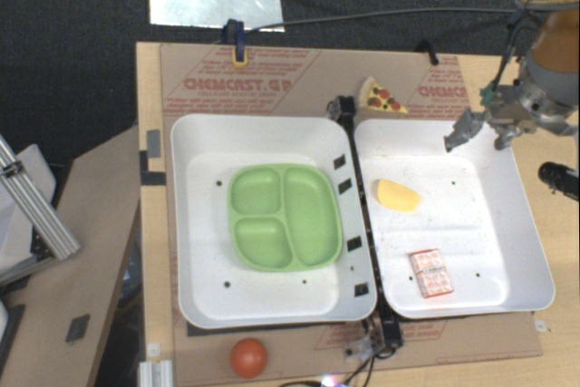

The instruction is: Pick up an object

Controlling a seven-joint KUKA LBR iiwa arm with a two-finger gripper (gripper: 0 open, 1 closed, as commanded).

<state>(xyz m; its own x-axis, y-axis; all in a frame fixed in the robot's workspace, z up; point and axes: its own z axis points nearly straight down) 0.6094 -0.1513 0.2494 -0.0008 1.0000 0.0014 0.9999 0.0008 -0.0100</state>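
Note:
A yellow rounded object [398,195] lies in the upper middle of the right bin [507,222]. A small red and white box [430,272] rests nearer that bin's front. My gripper [482,132] hovers over the right bin's far right corner, well above and to the right of the yellow object. Its two dark fingers [459,130] stand spread apart with nothing between them. In the left bin [199,195] sits a green divided tray [285,215].
A pizza-slice toy [381,96] lies on the board just behind the bins. A red ball [248,357] sits on the board in front of the left bin. A blue clamp [236,41] grips the board's back edge.

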